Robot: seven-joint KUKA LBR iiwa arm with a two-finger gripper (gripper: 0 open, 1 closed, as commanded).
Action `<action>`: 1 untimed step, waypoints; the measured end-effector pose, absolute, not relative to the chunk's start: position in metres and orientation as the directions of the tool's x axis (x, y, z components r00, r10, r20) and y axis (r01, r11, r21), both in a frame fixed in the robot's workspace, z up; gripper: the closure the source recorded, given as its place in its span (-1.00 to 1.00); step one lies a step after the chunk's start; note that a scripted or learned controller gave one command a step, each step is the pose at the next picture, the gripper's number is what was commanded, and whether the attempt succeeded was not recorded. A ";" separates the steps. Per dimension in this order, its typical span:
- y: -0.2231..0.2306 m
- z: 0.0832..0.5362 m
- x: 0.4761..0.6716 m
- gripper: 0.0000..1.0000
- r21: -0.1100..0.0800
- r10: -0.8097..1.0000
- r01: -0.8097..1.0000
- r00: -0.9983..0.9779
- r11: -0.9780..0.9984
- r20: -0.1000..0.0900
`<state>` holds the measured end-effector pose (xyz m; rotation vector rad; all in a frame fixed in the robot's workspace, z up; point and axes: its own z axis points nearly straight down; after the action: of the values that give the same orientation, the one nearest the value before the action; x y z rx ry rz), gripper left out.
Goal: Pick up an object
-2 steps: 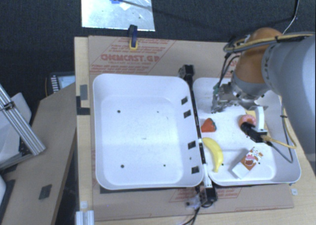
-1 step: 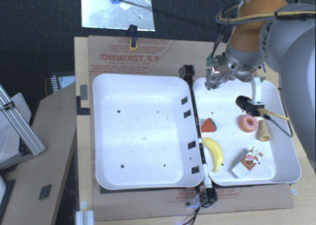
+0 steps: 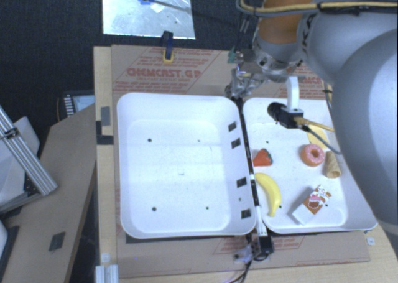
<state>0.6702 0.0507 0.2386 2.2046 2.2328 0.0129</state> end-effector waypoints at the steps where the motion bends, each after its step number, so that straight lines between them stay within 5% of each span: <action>1: 0.125 0.380 0.669 1.00 0.019 1.000 1.000 -0.013 0.013 0.004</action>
<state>0.6692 0.1251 0.3803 2.2000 2.2286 0.0258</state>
